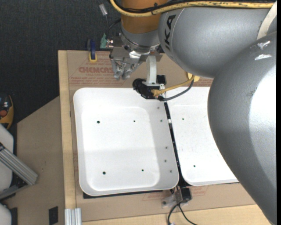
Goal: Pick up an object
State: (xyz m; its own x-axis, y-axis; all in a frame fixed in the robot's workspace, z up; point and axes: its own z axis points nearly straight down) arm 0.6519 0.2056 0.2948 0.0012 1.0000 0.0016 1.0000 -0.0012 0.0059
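Grey metal gripper (123,71) hovers over brown printed board (70,88), 12 o'clock of shallow white plastic left bin (118,145); open or closed, cannot tell.

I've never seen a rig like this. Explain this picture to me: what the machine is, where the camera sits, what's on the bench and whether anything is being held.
The big grey shape is a robot arm, reaching in from the right. The orange band sits just above its wrist, and the metal piece below that is its hand, the part meant to pick things up.

There is one camera, fixed above the bench and looking down at a slant.

On the bench lies a brown board carrying two shallow white bins side by side. The left bin has a few small dark dots on its floor. The arm covers part of the right bin. A blue clamp sits at the board's far edge.

The hand hovers over the board just beyond the left bin's far rim. I can see nothing held in it.
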